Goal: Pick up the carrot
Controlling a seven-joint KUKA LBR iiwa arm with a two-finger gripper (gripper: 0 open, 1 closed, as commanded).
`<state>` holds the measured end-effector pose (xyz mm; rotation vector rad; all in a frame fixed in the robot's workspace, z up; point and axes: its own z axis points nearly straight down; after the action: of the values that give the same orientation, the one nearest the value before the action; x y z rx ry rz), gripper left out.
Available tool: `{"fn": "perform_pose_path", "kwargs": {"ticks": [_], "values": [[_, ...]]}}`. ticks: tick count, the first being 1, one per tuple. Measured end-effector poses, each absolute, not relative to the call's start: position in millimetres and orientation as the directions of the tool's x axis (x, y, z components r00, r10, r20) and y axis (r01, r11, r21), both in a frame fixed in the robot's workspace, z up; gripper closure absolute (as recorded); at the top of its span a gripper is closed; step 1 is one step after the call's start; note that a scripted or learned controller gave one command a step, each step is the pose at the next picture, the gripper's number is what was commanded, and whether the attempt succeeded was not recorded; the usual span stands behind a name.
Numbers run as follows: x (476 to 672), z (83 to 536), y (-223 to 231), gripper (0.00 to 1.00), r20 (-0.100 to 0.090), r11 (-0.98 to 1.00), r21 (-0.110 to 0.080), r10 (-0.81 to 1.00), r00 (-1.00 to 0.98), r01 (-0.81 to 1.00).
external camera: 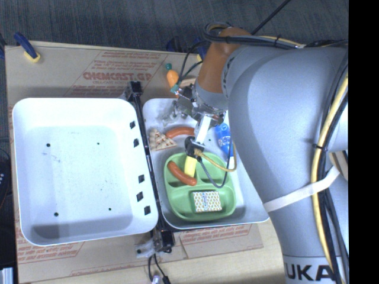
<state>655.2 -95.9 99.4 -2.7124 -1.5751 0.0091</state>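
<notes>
The two-finger gripper (190,148) hangs over the green sectioned plastic tray (228,206); its opening cannot be told. The small orange carrot (172,78) lies apart on the bench.

Left bin (71,158) open; right bin (251,209) crowded, arm (278,129) overhead.

Arm (284,135) is covering right bin's (251,218) far side. Blue object (223,136) is showing partly beneath it; identity unclear.

Even, bright overhead light; my arm (284,129) glares pale grey. Soft shadow pools along the left bin (77,164) near wall. Focus slightly soft throughout.
</notes>
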Motion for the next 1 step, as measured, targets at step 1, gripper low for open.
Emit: {"fn": "perform_pose_path", "kwargs": {"ticks": [1], "values": [[656.2, 125.5, -148.1, 0.0, -0.002, -0.599, -0.004, 0.801, 0.599, 0.801]]}}
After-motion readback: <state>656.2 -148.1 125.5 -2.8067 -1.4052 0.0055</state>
